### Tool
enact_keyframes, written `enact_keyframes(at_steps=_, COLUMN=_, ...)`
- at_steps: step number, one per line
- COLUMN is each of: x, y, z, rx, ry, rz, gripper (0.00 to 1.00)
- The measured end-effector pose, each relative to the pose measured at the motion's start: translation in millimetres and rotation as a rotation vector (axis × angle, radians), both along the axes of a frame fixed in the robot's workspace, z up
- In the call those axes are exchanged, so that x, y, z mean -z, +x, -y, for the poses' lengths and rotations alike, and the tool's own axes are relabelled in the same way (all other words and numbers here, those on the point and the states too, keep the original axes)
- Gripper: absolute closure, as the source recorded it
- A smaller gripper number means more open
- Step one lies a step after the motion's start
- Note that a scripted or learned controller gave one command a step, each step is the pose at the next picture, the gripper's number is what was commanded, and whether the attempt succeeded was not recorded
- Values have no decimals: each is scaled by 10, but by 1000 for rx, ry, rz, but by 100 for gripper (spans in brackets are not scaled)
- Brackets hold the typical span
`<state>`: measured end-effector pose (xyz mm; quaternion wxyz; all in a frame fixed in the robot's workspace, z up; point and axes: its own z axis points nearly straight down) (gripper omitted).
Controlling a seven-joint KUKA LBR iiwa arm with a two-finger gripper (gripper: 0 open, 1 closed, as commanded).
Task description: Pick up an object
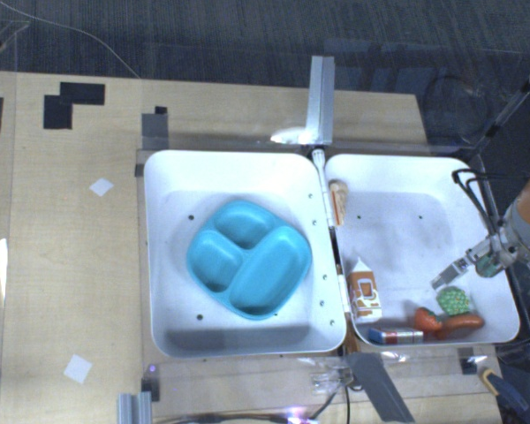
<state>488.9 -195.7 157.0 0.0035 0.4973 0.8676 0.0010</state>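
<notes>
Hovering at the frame's lower right, my jaws (450,274) sit just above the green ball (454,301) in the right bin (397,170), beside an orange sausage (449,323); whether they're parted or closed, I cannot tell.

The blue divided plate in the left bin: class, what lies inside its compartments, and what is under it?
The blue divided plate has three compartments holding nothing visible. It rests on the floor of the left bin; the patch of bin floor beneath the plate is covered and cannot be seen.
</notes>
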Motion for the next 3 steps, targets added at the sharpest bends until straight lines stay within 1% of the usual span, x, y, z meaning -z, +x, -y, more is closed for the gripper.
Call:
enact_keyframes(at_steps=1, x=433, y=-13, z=104, rx=247, ry=2, rz=-3, gripper=0)
enact_keyframes(at_steps=2, x=-192, y=538, z=103, rx=-73, ry=0, rz=-1, gripper=0)
enact_keyframes(at_steps=3, x=453, y=4, z=101, rx=-41, ry=1, rz=-3, gripper=0)
